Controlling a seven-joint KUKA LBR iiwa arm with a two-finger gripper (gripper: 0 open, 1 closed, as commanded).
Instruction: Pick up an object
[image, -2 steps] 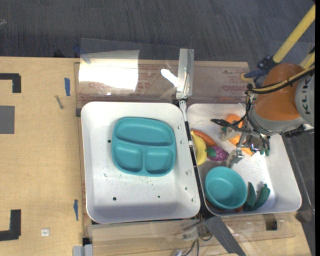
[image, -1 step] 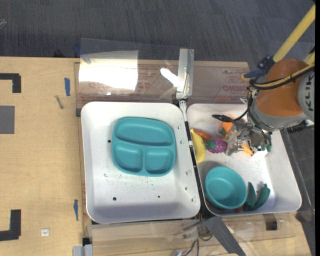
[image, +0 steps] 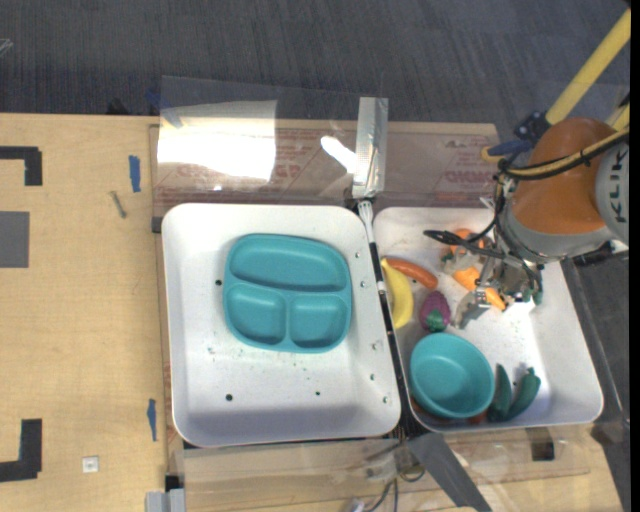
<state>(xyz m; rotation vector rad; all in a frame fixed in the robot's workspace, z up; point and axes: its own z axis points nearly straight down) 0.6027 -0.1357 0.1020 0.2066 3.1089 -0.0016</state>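
Nearest the camera, in the right bin (image: 575, 330), the teal bowl (image: 452, 375) sits at the front edge, open side up, with a dark green vegetable-shaped toy (image: 518, 392) lying just beside it on the right. A step farther back, the purple toy (image: 434, 311) rests against the bowl's far rim, and the yellow banana (image: 400, 297) lies along the bin's left wall with an orange carrot-like piece (image: 410, 270) at its upper end. The gripper (image: 487, 298) hangs low over the bin floor, just right of the purple toy and beyond the bowl; whether it grips anything cannot be told, as cables and orange bits (image: 462, 258) crowd it. In the left bin (image: 190, 330), the teal divided plate (image: 288, 291) lies flat in the middle, well apart from the arm (image: 565, 190). Farthest back, clear plastic sheeting (image: 260, 150) glints behind both bins.
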